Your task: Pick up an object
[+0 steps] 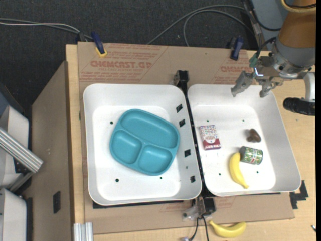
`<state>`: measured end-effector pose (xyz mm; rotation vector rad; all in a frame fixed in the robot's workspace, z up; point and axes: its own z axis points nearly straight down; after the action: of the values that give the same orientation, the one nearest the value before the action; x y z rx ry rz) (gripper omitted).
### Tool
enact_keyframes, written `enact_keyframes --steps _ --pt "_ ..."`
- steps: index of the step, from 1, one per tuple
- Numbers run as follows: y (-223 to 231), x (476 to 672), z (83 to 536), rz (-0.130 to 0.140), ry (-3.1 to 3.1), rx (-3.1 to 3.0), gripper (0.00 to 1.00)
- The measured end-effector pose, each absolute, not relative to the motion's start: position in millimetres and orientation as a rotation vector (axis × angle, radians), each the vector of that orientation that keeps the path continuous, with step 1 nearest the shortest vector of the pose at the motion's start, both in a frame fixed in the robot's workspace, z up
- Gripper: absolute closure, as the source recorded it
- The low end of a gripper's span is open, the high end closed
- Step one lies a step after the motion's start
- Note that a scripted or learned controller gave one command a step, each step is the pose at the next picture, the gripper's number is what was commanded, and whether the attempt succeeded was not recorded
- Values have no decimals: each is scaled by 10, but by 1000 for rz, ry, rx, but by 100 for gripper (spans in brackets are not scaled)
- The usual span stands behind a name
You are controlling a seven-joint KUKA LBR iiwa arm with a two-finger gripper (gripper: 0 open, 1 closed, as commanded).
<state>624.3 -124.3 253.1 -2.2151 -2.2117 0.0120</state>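
Two bins: you see two shallow white bins side by side on the bench, the left bin (95, 134) and the right bin (281, 154), meeting at a black hinge line in the middle.
Left bin: it holds one blue divided tray (144, 141) with three compartments, lying flat near the centre.
Right bin: you find four things here, all in the lower half.
Small packet: a red and white packet (209, 136) lies flat on the side of the bin near the left bin.
Brown lump: a small dark brown object (254, 134) sits toward the opposite side of the bin; you cannot tell what it is.
Can: a green can (251, 155) lies on its side just below the brown lump.
Banana: a yellow banana (237, 170) lies beside the can, and its upper end seems to touch it.
Gripper: the gripper (253, 87) hangs over the far edge of the right bin, with its two fingers spread apart and nothing between them. It is well apart from all four things.
Arm: the grey arm with the orange band (299, 9) enters from the upper right.
Outside the bins: a second banana (229, 228) lies on the bench at the near edge, below the right bin.
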Motion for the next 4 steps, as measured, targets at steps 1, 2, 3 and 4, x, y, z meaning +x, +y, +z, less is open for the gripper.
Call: enact_keyframes --steps 1,2,3,4 --pt "-1240 6266 2604 0 -2222 -2220 0" --pt "-1223 6265 1974 6 -2217 -2217 0" --pt "-1261 6187 1508 5 -2217 -2218 0" --pt "-1161 6208 1021 4 -2219 -2216 0"
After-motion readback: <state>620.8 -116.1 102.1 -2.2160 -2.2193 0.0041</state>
